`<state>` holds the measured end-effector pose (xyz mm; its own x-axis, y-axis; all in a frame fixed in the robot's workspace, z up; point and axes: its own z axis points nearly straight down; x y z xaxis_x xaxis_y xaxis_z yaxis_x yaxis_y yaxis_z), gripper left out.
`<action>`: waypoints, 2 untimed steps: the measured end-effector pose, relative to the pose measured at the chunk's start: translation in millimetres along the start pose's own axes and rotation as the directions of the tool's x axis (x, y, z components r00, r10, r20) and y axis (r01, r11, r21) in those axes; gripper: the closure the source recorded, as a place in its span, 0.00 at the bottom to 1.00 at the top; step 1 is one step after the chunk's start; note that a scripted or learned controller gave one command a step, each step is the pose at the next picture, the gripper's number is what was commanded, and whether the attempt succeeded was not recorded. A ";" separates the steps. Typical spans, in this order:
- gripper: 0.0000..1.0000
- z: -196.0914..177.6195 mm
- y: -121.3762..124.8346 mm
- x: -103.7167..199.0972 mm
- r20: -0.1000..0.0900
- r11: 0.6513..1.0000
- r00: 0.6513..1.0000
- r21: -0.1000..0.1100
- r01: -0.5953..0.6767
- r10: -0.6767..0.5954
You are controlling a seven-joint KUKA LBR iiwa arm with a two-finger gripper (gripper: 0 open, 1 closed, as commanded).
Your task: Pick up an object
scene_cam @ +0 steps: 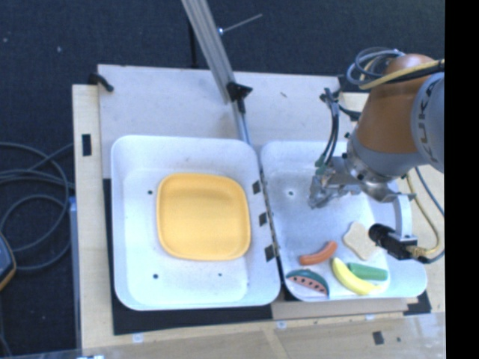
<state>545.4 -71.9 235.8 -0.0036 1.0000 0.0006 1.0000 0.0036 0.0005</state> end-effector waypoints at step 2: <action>1.00 -7.4 9.7 106.6 -0.001 1.000 1.000 -0.001 0.000 0.000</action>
